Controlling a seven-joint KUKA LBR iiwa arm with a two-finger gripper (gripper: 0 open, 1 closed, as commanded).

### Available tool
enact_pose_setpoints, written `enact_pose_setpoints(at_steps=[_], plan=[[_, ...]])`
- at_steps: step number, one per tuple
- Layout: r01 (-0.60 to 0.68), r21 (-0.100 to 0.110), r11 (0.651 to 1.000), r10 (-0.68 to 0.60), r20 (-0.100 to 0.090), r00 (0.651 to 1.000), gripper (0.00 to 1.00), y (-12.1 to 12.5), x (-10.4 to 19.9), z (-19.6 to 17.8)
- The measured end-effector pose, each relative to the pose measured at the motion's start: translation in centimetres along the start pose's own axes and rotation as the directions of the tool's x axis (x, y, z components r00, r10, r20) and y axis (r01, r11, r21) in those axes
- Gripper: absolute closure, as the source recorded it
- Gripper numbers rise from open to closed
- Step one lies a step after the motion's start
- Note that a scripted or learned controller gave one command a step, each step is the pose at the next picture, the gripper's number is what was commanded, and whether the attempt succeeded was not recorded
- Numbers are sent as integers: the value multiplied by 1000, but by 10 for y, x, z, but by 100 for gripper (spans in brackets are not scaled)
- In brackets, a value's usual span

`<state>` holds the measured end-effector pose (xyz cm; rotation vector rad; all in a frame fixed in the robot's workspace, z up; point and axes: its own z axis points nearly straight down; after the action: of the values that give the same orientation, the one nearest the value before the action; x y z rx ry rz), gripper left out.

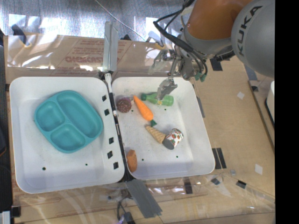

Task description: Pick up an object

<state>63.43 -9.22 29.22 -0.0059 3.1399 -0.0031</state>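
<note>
The arm reaches in from the right and its pincer (164, 93) hangs low over the far part of the right bin (198, 146), directly on top of a small green bottle-shaped toy (152, 97) that lies on its side there. The step in hand looks like the descent onto a chosen object, with the green toy the likely target. Whether the fingers are spread, closing or already pressed on the toy cannot be told: from above they merge into one grey shape that covers the toy's middle, so no hold can be claimed.

Other candidates lie in the same bin. An orange carrot (144, 108) sits just left of and nearer than the green toy, slanting toward the near right. A dark red round thing (124, 105) rests beside the left wall. An ice cream cone (156, 134) touches a small spotted can-like toy (172, 138) near the bin's middle, and a brown lump (131, 160) lies in the near left corner. The left bin (23, 171) carries a teal divided plate (68, 121).

The next move, as I judge it, calls for closing squarely across the toy's narrow body and lifting straight up, keeping clear of the carrot close by.

The arm's upper links are cut off at the top and right, and cables blur the wrist.
</note>
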Motion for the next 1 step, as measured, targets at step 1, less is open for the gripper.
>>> enact_pose_setpoints(at_steps=[1], plan=[[-1, -3, 1000, 1, -15, 1000, 0, -18, -20, 117]])
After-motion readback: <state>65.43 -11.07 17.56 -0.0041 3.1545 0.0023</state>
